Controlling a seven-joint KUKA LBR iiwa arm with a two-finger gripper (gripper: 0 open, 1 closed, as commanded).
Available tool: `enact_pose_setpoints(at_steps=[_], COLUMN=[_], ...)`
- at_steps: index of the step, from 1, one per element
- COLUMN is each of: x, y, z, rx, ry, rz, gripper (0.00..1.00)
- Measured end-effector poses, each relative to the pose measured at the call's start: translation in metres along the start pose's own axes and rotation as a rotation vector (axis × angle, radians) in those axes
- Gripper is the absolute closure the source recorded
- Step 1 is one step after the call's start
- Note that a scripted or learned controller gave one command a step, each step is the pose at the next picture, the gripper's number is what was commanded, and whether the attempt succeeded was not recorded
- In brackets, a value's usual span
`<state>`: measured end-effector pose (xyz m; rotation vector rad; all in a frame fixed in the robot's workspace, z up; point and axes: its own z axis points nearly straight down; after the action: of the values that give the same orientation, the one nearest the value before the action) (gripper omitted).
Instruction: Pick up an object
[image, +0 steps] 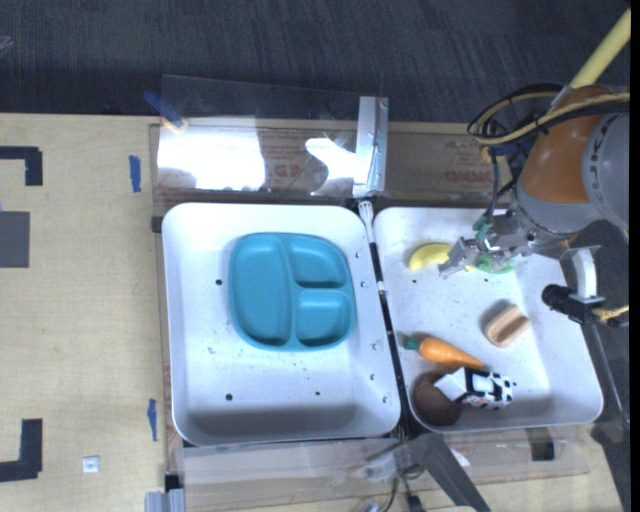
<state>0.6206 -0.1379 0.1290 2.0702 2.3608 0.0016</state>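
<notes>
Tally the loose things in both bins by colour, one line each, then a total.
Blue: 1, divided plate
Yellow: 1, piece
Orange: 1, carrot
Tan: 1, block
Brown: 1, round thing
Black-and-white: 1, toy
Total: 6

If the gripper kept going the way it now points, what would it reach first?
The gripper points left across the right bin, and the yellow banana-like piece lies just ahead, so probably that. Height is unclear from above; it might pass over it.
</notes>
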Motion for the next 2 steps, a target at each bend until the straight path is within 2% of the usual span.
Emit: enact_pose_setpoints(at_steps=[1, 2], x=[0.0059, 0.0062], y=[0.0469, 0.0464], z=[0.0436, 0.0366], rx=[0.009, 0.014], ry=[0.001, 0.001], rz=[-0.213, -0.218], gripper=[0.0, 1.0])
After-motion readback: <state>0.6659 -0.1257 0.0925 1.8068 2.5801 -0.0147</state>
